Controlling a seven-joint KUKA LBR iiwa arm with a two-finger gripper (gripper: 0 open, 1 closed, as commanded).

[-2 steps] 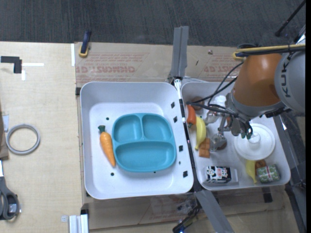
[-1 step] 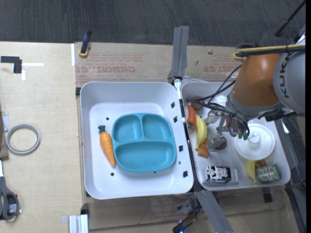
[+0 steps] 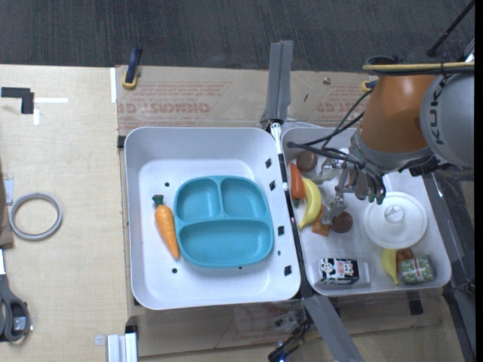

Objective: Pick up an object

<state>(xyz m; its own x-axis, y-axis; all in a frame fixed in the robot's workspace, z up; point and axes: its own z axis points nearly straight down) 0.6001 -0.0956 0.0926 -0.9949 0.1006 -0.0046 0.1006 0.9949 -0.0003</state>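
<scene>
Gripper (image 3: 349, 194): low in the right bin (image 3: 436, 236), above the banana (image 3: 312, 202); can't tell its state.
Left bin (image 3: 136, 225): blue plate (image 3: 224, 221) in the middle, carrot (image 3: 167, 227) touching its left side.
Right bin: banana by the left wall, white lid (image 3: 395, 219), small black-and-white carton (image 3: 337, 271) near the front edge.
Writing: too small to read.

Setting: robot lab or test cell, not a home. Evidence: grey industrial arm (image 3: 445, 119) with orange band reaching over a plywood surface (image 3: 60, 164); two shallow white bins (image 3: 136, 202) clamped side by side; toy food inside, e.g. plastic carrot (image 3: 167, 225) and banana (image 3: 311, 202), beside a blue divided plate (image 3: 224, 221); roll of tape (image 3: 34, 216) and scissors (image 3: 13, 315) lying loose; dark carpet (image 3: 189, 13) beyond
</scene>
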